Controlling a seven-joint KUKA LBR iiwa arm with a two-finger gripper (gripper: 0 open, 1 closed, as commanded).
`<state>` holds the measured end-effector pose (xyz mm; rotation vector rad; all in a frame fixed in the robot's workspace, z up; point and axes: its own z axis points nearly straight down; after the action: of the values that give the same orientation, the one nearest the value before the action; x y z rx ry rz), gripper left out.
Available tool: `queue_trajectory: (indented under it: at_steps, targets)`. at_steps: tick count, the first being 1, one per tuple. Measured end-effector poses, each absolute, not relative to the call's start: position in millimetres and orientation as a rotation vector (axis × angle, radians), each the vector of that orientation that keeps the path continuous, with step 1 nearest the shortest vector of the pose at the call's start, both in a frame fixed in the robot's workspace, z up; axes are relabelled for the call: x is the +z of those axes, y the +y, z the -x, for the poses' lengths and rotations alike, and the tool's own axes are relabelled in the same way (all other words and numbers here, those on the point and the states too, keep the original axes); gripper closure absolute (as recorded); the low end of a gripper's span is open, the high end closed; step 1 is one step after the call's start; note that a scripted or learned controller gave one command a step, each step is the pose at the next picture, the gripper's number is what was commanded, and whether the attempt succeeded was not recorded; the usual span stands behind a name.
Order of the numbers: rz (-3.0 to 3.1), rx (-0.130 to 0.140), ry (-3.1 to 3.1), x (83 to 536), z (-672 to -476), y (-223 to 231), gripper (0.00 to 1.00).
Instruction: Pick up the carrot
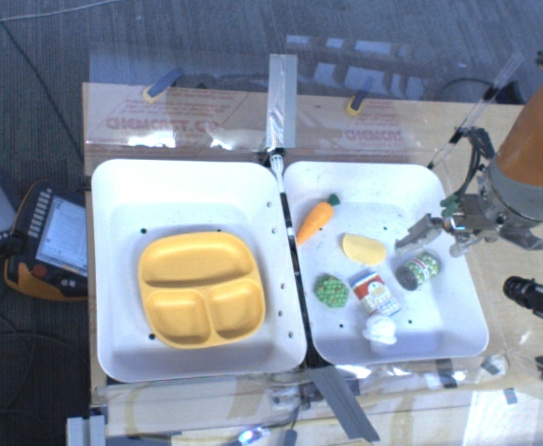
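The carrot (314,219), orange with a small green top, lies at a slant in the upper left part of the right bin (457,337), close to the divider between the bins. My gripper (442,237) hovers over the right side of that bin, well to the right of the carrot and just above a green can (420,270). Its fingers are spread open with nothing between them; one finger (415,234) points left toward the bin's middle.
Also in the right bin are a yellow piece (363,247), a green round item (331,291), a red and white carton (376,294) and a white lump (380,329). A yellow divided plate (200,286) sits in the left bin (113,203).
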<state>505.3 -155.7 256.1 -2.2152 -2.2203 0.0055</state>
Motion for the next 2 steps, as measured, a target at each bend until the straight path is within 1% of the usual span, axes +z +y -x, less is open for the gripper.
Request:
queue_trajectory:
  at_steps: [1,2]
  targets:
    - [2.152,0.007,-2.279,123.7,-563.1,-118.6,0.0]
    - [2.02,0.004,-2.402,130.9,-658.4,-95.0,0.0]
